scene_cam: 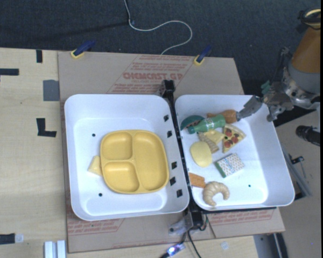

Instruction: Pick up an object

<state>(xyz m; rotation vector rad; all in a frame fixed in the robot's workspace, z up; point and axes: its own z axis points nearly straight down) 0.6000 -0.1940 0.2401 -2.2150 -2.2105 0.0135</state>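
toy food pile sits in the right bin, croissant nearest | gripper hanging over that bin's far right rim, can't tell its state tbh | yellow divided plate in left bin

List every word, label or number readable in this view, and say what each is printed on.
"CHEMGUARD": red print, seen upside down, on the cardboard sheet under the bins; the reading is uncertain.
Smaller red lines beside it on the cardboard: too blurred to read.
Small packet with a green edge in the right bin: patterned face, any print too small to read.
Yellow divided plate: no text.
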